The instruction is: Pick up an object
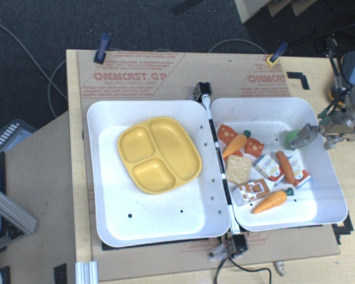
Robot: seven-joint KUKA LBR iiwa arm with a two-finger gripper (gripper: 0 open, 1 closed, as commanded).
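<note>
The right bin (325,209) holds several toy foods. An orange carrot (234,145) lies beside a red piece (226,132) near the bin's left wall. A round cracker (238,169), a small white carton (266,165) and a sausage (285,167) sit mid-bin. A second carrot (270,202) and a brown and white carton (252,189) lie nearer the front. My gripper (300,137) is low over the bin's right rear part, just right of the pile. Something small and greenish (291,139) shows at its tip.
The left bin (165,218) holds a yellow divided plate (159,154). A black clamp (203,91) sits where the two bins meet at the back. Blue clips (102,47) pin the cardboard sheet. Cables run along the bench's right edge.
</note>
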